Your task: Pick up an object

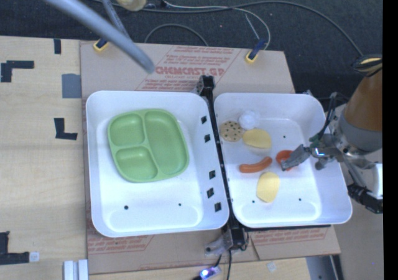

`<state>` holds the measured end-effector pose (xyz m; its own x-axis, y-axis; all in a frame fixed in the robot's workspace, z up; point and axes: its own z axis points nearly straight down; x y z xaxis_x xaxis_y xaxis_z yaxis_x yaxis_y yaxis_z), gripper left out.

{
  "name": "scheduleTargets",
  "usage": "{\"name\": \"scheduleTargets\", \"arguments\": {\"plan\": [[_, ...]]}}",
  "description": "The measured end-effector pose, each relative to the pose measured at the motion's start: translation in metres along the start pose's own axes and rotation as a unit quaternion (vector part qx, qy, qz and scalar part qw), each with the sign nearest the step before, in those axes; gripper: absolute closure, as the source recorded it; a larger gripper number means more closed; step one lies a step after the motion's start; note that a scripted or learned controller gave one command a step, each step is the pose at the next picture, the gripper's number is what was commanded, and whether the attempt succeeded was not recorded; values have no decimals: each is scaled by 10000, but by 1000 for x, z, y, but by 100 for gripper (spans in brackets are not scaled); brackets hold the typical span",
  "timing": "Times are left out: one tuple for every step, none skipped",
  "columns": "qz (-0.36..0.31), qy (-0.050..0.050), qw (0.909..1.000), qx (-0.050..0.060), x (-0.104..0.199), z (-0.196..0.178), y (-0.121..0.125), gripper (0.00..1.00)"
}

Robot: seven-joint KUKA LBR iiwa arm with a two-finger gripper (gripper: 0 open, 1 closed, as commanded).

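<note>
the gripper (292, 160) reaches into the right bin (311, 210), fingers closed around a small red piece (283, 155). a sausage (255, 165), cookie (231, 130) and yellow pieces (268, 186) lie nearby.

It looked like a robotics lab: cables (205, 8) trailed across the top, bins (99, 148) sat on cardboard (186, 64).

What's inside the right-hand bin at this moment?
The right bin holds a cookie, a white piece, two yellow pieces, a sausage and a red-orange item, partly covered by the gripper.
</note>
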<state>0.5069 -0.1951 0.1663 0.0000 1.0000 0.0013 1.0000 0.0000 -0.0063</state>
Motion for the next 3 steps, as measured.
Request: {"name": "scheduleTargets", "arguments": {"plan": [[-7, 1, 10000, 1, 6, 46, 2, 0], [-3, -11, 10000, -31, 6, 82, 3, 0], [-4, -10, 10000, -48, 7, 69, 4, 100]]}}
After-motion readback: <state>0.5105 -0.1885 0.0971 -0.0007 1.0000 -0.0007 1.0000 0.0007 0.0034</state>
